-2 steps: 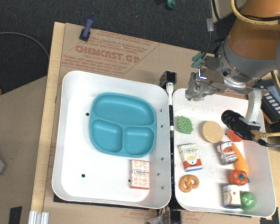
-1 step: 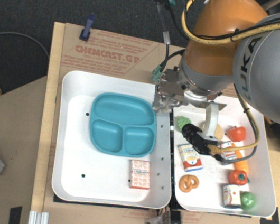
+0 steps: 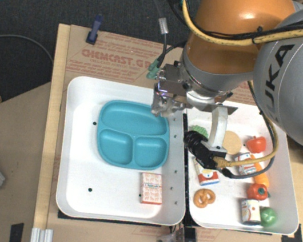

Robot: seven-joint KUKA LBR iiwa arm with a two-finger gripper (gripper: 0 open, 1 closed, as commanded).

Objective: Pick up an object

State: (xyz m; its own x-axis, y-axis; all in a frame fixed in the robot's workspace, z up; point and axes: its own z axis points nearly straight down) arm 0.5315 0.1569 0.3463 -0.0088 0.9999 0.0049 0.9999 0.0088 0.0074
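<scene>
My gripper (image 3: 163, 106) hangs under the orange wrist band, over the far right corner of the blue divided plate (image 3: 133, 134) in the left bin (image 3: 74, 150). Nothing shows in its grasp. A small pink and white carton (image 3: 151, 188) lies in the same bin, nearer than the plate. The right bin (image 3: 288, 199) holds a pretzel (image 3: 204, 198), a red tomato (image 3: 256, 144), a tan round biscuit (image 3: 232, 141), a small red and white box (image 3: 208, 177), a red and orange fruit (image 3: 257, 191), a little carton (image 3: 249, 210) and a green ball (image 3: 267, 215). The arm hides the far part of that bin.
Both bins sit on a cardboard sheet (image 3: 67, 73) on the bench. The ridge where the two bins meet (image 3: 180, 169) runs just right of the gripper. A green leafy item (image 3: 197, 130) peeks out beside the wrist. Bare white floor lies left of the plate.
</scene>
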